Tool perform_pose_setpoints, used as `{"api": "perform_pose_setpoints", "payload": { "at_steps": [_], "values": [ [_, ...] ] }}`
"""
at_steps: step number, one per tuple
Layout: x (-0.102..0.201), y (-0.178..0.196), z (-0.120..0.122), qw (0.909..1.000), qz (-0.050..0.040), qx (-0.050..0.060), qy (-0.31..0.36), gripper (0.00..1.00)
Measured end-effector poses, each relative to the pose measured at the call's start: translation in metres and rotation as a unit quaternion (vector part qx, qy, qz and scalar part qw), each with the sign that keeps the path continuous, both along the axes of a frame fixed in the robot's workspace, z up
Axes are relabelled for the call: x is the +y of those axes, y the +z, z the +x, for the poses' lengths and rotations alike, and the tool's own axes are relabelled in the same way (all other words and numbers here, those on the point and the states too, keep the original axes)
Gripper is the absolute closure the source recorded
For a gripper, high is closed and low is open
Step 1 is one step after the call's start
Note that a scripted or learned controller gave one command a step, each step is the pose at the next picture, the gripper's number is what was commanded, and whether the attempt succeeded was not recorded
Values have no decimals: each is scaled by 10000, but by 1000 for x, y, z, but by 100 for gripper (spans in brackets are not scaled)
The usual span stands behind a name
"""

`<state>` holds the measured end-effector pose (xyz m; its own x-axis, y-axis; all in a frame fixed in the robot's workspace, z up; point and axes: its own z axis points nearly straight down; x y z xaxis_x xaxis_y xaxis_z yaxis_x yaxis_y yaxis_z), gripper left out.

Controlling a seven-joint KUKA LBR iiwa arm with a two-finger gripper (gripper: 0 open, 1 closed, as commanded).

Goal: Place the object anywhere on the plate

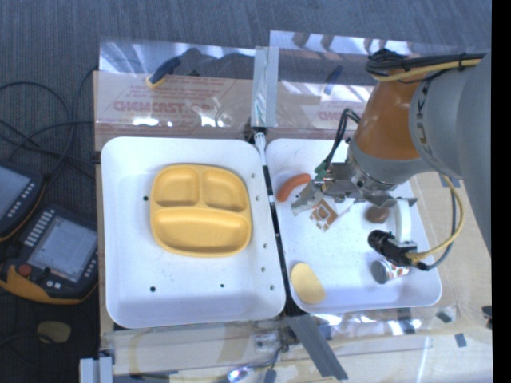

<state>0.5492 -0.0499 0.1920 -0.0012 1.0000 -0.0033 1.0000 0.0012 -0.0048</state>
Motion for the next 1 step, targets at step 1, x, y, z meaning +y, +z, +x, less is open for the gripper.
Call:
{"api": "perform_pose_setpoints", "payload": {
  "at_steps": [1],
  "values": [
    [77, -25, 35, 9999, -44, -125, -55, 100]
  ]
}}
